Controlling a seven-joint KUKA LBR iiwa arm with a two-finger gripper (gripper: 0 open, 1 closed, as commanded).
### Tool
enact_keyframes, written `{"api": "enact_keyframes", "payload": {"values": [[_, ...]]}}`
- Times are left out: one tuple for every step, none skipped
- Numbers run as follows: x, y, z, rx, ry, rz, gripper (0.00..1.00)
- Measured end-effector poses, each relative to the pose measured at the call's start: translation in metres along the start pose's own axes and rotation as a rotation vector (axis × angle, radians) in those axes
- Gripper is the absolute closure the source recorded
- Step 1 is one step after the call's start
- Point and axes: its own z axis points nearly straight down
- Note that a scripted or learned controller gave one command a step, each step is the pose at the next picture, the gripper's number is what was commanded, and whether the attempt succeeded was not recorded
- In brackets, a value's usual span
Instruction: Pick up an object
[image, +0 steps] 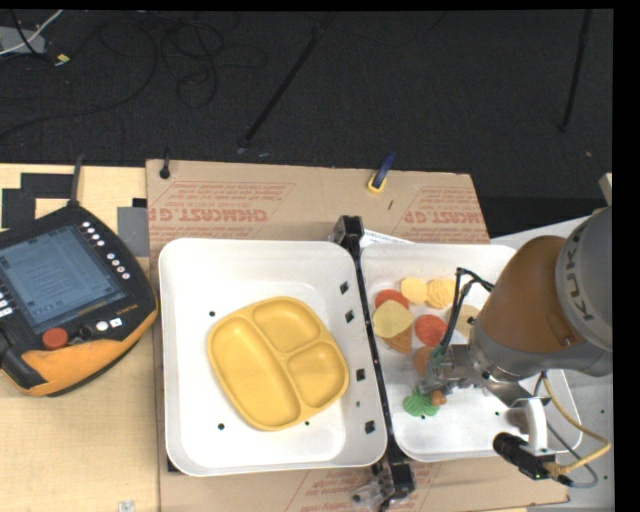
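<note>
Gripper (437, 383) low in right bin (470, 445), just above green toy (421, 404); jaw state impossible to tell under wrist. Likely to miss or nudge neighbours, given red piece (431, 329) and yellow piece (392, 320) crowded close by.

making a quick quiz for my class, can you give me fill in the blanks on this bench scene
1. The yellow divided tray lies in the ____ bin.
2. The tray has ____ compartments.
3. The small food pieces lie in the ____ bin.
4. The arm's gripper is over the ____ bin.

Answers: left, three, right, right
</note>
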Motion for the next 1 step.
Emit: {"api": "enact_keyframes", "payload": {"values": [[-0.0047,0.0076,-0.0589,-0.004,-0.005,-0.009,1.00]]}}
